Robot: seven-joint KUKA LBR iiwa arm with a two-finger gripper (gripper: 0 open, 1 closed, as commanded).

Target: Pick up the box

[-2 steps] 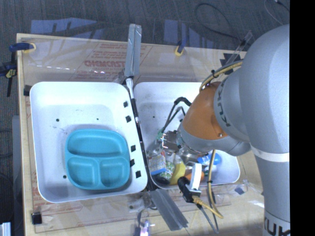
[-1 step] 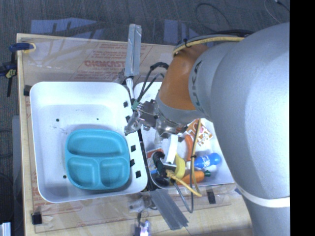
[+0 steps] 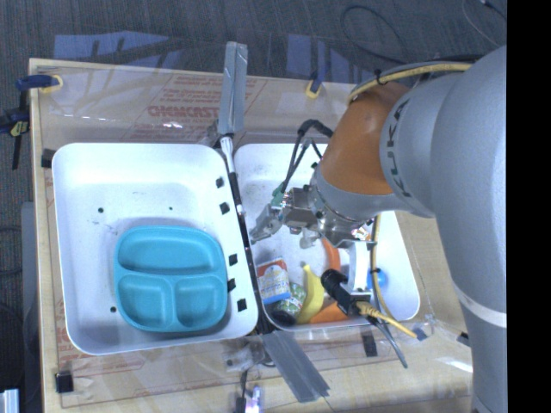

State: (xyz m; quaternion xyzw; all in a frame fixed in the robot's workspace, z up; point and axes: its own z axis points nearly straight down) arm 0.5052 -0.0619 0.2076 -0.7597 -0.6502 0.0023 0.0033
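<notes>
The box (image 3: 273, 280) is a small carton with a red, white and blue label. It lies in the right bin (image 3: 258, 172), against the left wall near the front. My gripper (image 3: 274, 219) hangs low over the middle of that bin, just beyond the box and a little apart from it. Nothing shows between gripper and box. The grey arm with its orange band (image 3: 366, 149) reaches in from the right and hides the far right part of the bin.
A yellow banana (image 3: 314, 292), a green item (image 3: 296, 300) and an orange item (image 3: 328, 313) crowd the front of the right bin beside the box. A blue item (image 3: 381, 278) sits by the right wall. The left bin (image 3: 95, 179) holds a blue compartment tray (image 3: 172, 278).
</notes>
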